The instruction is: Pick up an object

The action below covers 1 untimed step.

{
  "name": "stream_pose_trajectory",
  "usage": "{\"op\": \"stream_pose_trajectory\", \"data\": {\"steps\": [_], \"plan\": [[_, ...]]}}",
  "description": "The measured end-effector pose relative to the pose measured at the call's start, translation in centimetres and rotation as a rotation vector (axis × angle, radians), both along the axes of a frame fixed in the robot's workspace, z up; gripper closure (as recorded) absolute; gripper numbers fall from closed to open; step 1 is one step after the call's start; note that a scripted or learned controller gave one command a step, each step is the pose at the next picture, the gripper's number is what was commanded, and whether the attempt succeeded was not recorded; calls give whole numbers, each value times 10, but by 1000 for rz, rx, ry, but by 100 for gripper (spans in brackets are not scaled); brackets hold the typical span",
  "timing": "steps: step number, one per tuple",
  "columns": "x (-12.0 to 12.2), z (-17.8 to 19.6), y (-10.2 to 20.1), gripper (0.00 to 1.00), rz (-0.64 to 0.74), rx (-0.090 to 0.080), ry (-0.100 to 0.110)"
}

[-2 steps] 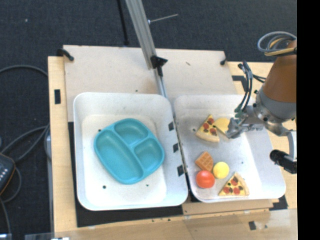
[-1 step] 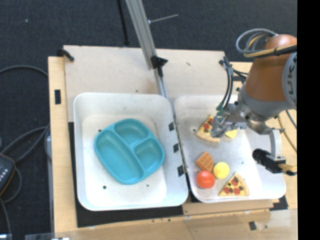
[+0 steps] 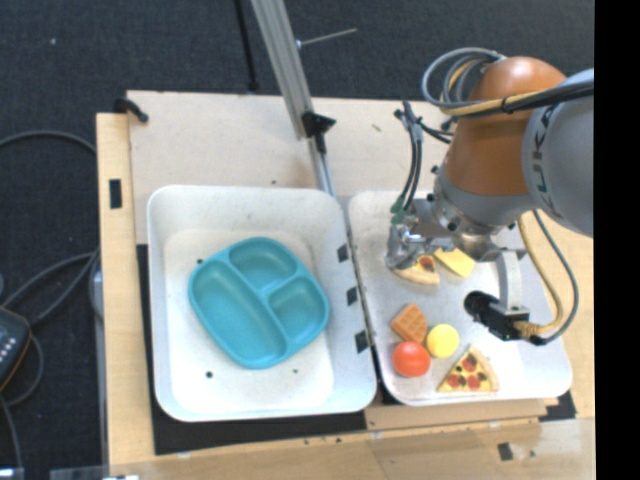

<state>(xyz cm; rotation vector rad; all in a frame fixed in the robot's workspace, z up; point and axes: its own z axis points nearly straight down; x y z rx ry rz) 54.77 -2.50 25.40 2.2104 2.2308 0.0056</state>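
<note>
Here, the gripper (image 3: pixel 404 248) hangs over the right bin (image 3: pixel 372 268), jaw state unclear, beside six toy foods; one teal tray (image 3: pixel 258 301) lies left.

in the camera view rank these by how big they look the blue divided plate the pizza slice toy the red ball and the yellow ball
1. Blue plastic divided plate, by far the largest.
2. Triangular toy pizza slice.
3. Red ball and yellow ball look about alike, too close to rank.

The pale wooden table (image 3: pixel 220 143) carries two shallow white plastic bins, left (image 3: pixel 165 268) and right (image 3: pixel 545 368), side by side.
</note>
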Motion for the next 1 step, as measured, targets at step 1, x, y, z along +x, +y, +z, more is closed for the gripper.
{"op": "stream_pose_trajectory", "data": {"steps": [1], "plan": [[7,7,55,100,0,0,1]]}}
